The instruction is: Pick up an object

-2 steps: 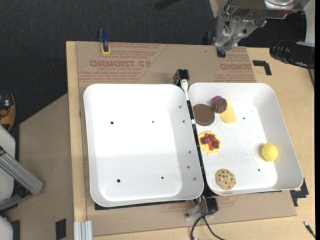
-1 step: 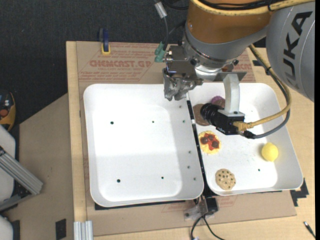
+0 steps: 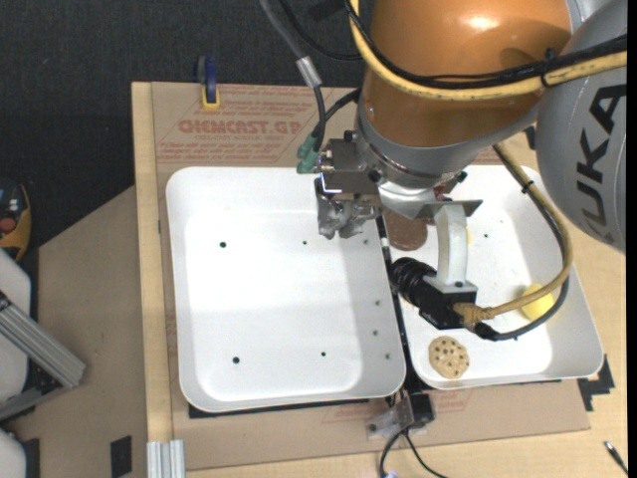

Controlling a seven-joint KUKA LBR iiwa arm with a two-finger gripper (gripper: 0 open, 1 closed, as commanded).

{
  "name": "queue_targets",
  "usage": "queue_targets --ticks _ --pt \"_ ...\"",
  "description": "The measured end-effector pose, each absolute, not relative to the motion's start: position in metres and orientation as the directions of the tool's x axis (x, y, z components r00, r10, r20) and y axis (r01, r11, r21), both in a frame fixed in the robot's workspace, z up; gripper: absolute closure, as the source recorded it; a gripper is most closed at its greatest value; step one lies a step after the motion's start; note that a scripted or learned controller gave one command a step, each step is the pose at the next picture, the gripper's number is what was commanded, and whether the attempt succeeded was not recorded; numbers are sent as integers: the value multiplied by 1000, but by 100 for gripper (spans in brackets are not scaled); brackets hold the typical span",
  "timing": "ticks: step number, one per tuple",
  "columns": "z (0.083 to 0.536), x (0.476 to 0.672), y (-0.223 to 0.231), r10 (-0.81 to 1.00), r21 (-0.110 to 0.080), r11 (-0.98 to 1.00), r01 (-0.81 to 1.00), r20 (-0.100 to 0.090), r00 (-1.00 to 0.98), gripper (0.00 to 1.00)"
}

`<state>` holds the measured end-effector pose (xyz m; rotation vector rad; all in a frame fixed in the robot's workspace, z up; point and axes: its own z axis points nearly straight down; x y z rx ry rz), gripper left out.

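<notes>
We're hunting w/ the gripper (image 3: pixel 340 217) over the left bin (image 3: pixel 199 267); can't tell its grip. Next we go for the cookie (image 3: pixel 448 357).

The desk (image 3: pixel 90 267) is pale wood with a brown printed board (image 3: pixel 239 118) on it. At eleven o'clock a blue clamp (image 3: pixel 208 76) grips the board. Behind is dark carpet floor (image 3: pixel 90 28).

Bright overhead light; glare on orange band (image 3: pixel 468 28); sharp focus.
</notes>
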<state>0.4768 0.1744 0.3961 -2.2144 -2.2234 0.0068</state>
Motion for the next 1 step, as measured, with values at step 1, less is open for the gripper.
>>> queue_targets --ticks 1 --pt "531 479 199 1000 16 4 1000 8 -4 100"
